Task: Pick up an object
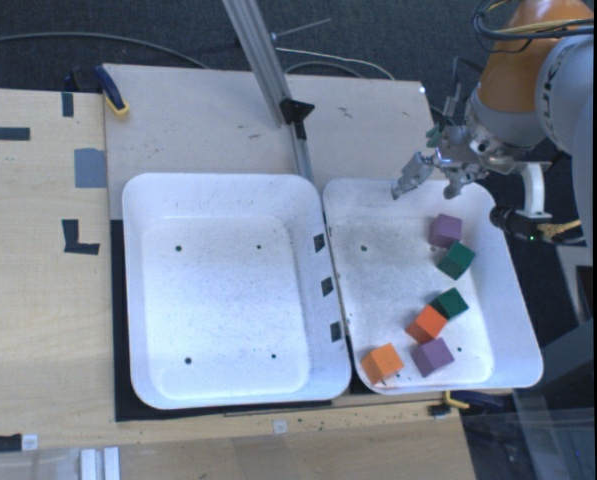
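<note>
At the near edge of the right shallow white plastic bin [508, 368] lies an orange cube [382, 362], close to the wall that meets the left shallow white plastic bin [138, 268]. Just beside it to the right sits a purple cube [434, 355]. A little farther in, a second orange cube [428, 323] touches a dark green cube [450, 303] at one corner. Farther still, another green cube [457, 260] lies tilted, and a second purple cube [445, 231] is just behind it, almost touching.

The two-finger gripper [430, 182] of the grey arm hangs over the far end of the right bin, beyond all the cubes. Its fingers look spread apart, and there is nothing between them. The nearest cube to it is the far purple one, which lies toward the camera from the gripper and slightly right, apart from the fingers. The other cubes are well apart from it, along the right side of the bin.

A slanted aluminium rail [261, 53] stands behind the bins.
</note>
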You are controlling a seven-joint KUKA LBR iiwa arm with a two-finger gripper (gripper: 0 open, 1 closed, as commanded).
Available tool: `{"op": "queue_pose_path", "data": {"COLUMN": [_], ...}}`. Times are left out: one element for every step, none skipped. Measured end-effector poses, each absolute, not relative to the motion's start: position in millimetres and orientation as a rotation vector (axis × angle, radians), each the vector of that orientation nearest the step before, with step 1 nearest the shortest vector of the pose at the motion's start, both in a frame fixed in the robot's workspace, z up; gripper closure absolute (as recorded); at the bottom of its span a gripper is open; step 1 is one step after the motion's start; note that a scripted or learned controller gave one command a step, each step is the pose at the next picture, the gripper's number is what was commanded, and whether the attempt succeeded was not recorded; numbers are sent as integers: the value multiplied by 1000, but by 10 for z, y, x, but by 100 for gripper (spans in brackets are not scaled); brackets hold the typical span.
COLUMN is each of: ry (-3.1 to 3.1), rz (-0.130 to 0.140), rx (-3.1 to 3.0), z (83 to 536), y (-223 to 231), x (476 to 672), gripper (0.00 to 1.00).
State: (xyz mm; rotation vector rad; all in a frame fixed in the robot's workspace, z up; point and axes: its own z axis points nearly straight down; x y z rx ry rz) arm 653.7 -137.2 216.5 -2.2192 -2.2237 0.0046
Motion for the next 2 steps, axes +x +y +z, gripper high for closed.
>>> {"op": "queue_pose_path", "data": {"ry": [-2222,-2214], "rz": [-3,7], "rx": [-2221,-2219], "z": [1108,906], "y": [-1707,-1645], "x": [5937,5063], "gripper": [0,0]}}
